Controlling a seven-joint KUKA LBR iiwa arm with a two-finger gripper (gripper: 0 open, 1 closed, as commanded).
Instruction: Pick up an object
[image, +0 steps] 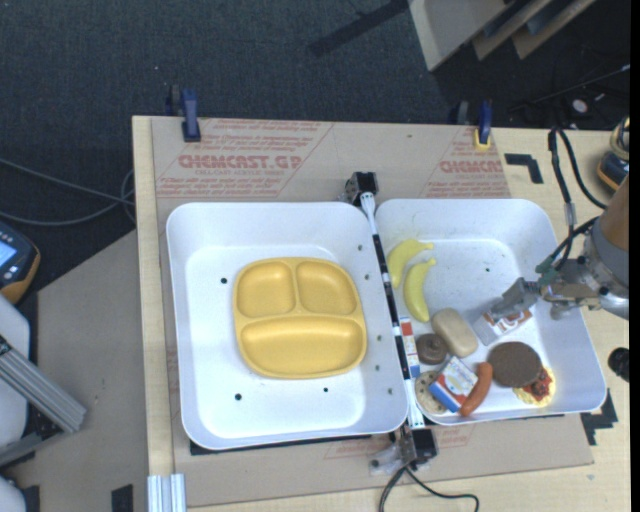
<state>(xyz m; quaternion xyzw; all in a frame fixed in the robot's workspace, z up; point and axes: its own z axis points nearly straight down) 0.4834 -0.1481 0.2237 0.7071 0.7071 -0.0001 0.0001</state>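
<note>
The right bin (480, 225) holds several toy foods. Two yellow bananas (414, 274) lie at its left side. Below them sit a tan bread roll (456, 331) and a small brown cookie (431, 348). A dark brown patty (514, 363), an orange sausage (479, 388) and a white printed packet (456, 379) crowd the front edge. My gripper (506, 303) reaches in from the right and hangs low over a small white-and-red packet (509, 320), right of the roll. Nothing is seen held in it.
A yellow divided plate (298, 317) lies in the middle of the left bin (200, 300). A black-and-white strip (385, 290) runs along the seam between the bins. Cables (560, 170) trail near the arm (610, 250) at the right.
</note>
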